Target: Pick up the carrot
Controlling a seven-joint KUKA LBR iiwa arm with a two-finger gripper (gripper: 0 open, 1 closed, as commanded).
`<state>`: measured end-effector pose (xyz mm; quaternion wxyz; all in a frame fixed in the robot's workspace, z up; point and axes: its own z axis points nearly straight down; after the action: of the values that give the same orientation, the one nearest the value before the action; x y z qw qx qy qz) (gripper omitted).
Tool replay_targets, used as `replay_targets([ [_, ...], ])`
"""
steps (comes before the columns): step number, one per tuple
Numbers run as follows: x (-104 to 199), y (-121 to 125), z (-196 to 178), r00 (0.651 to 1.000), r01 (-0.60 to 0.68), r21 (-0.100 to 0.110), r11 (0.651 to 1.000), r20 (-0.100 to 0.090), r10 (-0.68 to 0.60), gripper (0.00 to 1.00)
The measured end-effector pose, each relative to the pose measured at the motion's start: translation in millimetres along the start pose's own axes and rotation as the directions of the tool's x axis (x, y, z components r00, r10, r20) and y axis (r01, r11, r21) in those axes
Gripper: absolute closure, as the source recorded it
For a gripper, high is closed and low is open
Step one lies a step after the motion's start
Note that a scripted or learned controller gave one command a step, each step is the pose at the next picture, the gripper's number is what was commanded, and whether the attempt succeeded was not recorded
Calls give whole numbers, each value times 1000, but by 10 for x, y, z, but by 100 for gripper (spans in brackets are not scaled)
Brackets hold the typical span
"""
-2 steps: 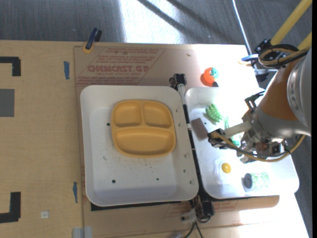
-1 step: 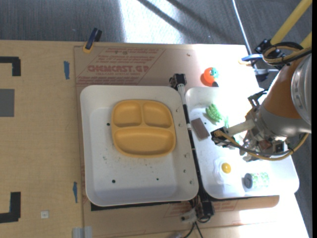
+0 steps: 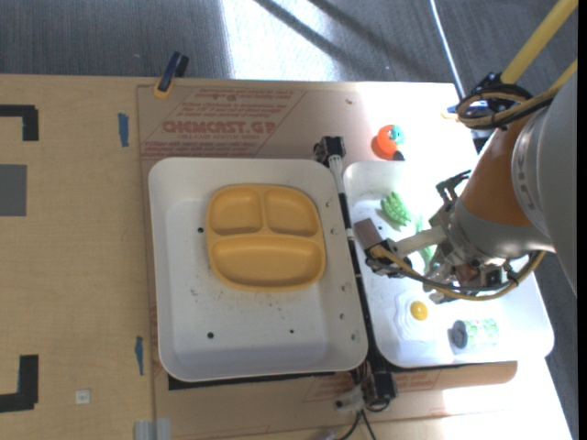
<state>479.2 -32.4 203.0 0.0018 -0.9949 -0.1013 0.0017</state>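
The carrot, a small orange piece with a blue-green top, lies on the tabletop just beyond the far edge of the right bin, outside it. The hand hangs low over that bin, well apart from the carrot; glare and cables hide its tips, so whether it is apart or together cannot be told. The left bin carries a yellow divided plate.
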Motion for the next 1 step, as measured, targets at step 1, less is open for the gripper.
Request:
replay_targets([
  [1, -66, 288, 49, 1000, -1, 0, 1000, 1, 1, 100],
])
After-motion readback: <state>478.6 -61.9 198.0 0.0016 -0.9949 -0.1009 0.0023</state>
